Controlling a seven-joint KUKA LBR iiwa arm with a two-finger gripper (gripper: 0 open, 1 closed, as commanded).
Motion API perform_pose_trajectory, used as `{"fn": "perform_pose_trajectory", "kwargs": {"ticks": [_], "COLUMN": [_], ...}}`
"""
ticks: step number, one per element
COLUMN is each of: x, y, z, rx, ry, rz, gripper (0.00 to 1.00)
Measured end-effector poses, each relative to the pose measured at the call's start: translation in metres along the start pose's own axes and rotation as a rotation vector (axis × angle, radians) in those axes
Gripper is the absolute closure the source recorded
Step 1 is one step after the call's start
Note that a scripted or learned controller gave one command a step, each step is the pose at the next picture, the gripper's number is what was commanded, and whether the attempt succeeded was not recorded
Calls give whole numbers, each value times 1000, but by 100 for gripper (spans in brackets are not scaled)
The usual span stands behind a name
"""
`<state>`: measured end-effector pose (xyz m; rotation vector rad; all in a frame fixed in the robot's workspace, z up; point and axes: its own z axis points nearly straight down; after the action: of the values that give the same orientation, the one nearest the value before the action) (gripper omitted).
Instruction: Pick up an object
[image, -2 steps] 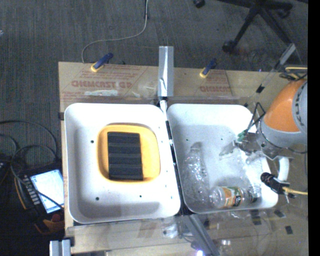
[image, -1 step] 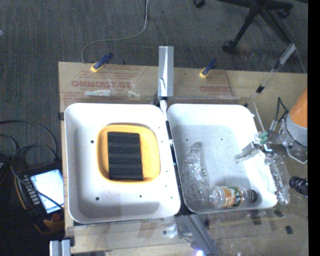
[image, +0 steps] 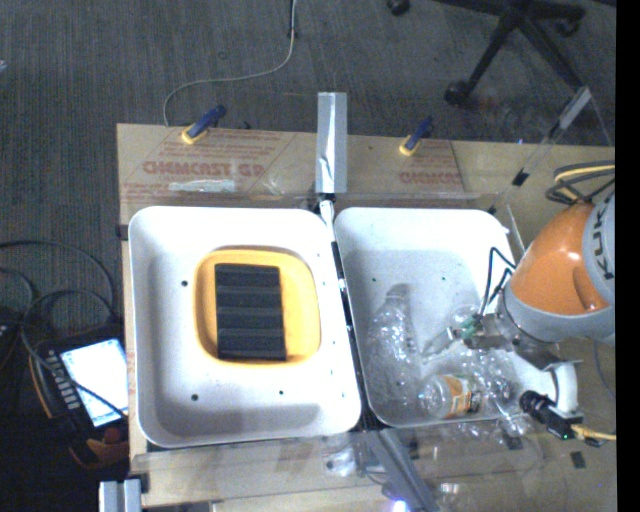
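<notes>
Bottle: the clear crumpled plastic bottle with an orange label lay in the right white bin, near its front wall.
Handling: likely light, springy, slick; the labelled middle looked the best hold.
Gripper: the gripper hung over the clear bottles; jaw state, can't tell.
Room: front wall close, open floor behind.

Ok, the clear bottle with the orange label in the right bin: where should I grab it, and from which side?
Probably across the clear bottle at its orange-labelled middle, coming straight down. It lies on its side, long axis running left-right in the camera view, so fingers closing front-to-back span the narrow width. Other clear plastic crowds its right end.
</notes>
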<state>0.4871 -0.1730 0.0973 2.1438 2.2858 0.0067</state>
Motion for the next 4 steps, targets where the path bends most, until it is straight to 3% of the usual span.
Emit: {"fn": "perform_pose_trajectory", "kwargs": {"ticks": [1,2,3,4], "x": [-12,-33,-57,-22], "y": [58,136,99,-3], "z": [7,8,-67,-174], "rx": [-3,-3,10,9], "ry": [-2,-5,-1,1], "rz": [98,41,162,-61], "gripper": [0,0,0,0]}}
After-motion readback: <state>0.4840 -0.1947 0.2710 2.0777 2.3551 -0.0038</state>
